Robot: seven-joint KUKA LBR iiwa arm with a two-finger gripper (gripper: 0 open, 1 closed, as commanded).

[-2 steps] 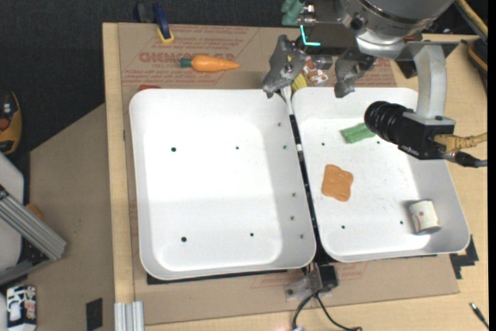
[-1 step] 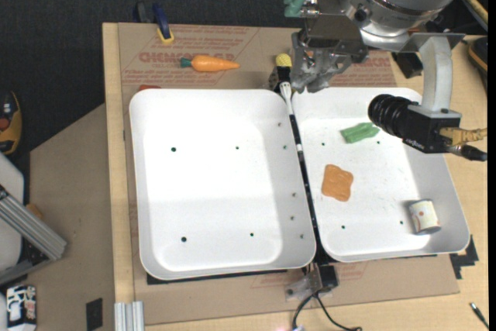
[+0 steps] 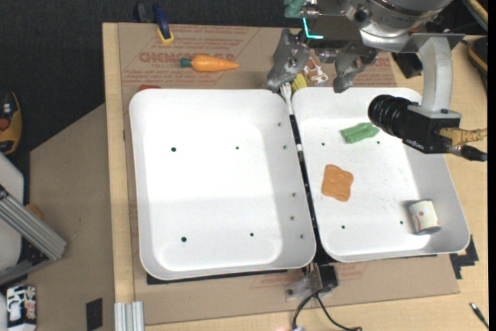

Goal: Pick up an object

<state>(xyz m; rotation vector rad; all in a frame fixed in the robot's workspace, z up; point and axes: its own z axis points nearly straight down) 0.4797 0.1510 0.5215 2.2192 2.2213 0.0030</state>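
Nearest me in the right bin [image 3: 457, 232] lies a small white cylinder [image 3: 423, 215], then an orange waffle-like piece [image 3: 337, 183], a green strip [image 3: 359, 132], and farthest, the gripper [image 3: 314, 78] spread over a small red-and-white item [image 3: 314, 74].

A toy carrot [image 3: 211, 64] is seen lying on the cardboard sheet [image 3: 116, 89], well left of the gripper; a blue-and-yellow clamp [image 3: 163, 25] is fixed farther left, at the sheet's edge.
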